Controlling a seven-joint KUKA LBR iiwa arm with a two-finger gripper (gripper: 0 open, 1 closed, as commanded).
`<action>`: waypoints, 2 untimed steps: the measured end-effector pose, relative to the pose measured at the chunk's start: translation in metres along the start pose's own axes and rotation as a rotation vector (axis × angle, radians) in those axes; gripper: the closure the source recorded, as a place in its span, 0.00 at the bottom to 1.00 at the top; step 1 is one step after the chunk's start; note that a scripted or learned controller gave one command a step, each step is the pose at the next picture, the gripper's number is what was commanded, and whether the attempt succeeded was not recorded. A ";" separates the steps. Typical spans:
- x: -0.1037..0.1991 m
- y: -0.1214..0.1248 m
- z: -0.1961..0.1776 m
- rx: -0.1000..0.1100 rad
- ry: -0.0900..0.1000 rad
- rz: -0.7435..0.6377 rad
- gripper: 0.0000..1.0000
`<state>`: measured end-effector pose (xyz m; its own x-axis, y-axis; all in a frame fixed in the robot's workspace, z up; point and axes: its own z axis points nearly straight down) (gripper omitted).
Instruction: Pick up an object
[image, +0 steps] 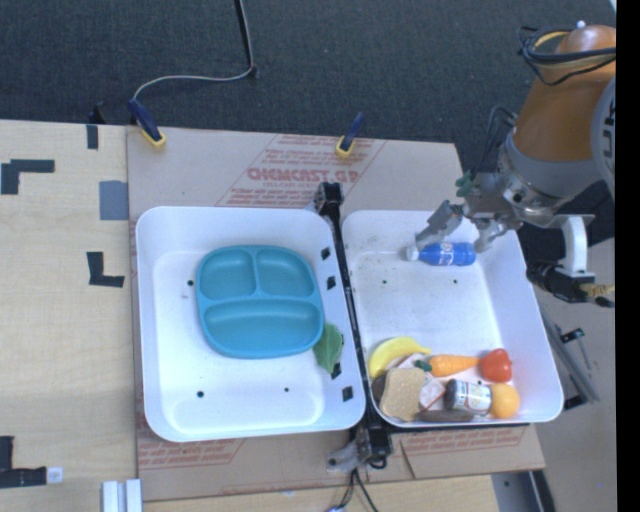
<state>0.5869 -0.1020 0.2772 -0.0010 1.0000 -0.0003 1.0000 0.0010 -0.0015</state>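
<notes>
The arm (560, 110) reaches in from the right and positions the jaws (462, 232) over the far part of the right bin (520, 290). The two fingers (437, 222) are spread apart, one on each side of a small blue bottle (447, 255). The bottle lies on its side on the bin floor, directly below the fingers; the jaws are released and grasp nothing.

At the near edge of the right bin lies a cluster of items: a yellow banana (395, 352), an orange carrot (452, 364), a red tomato (495, 364), a slice of bread (402, 393), a small can (466, 397) and an orange fruit (506, 401).

The left bin (170, 300) holds a blue divided plate (260, 300). A green leaf (329, 349) lies at the plate's right edge, against the bin wall. Both bins rest on cardboard on the counter (50, 300).
</notes>
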 end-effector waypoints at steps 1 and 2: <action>-0.081 0.077 0.172 -0.025 -0.009 -0.002 0.00; -0.077 0.081 0.177 -0.026 -0.017 0.001 0.00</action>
<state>0.6676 -0.1794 0.1003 -0.0003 0.9999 -0.0171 0.9997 0.0007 0.0245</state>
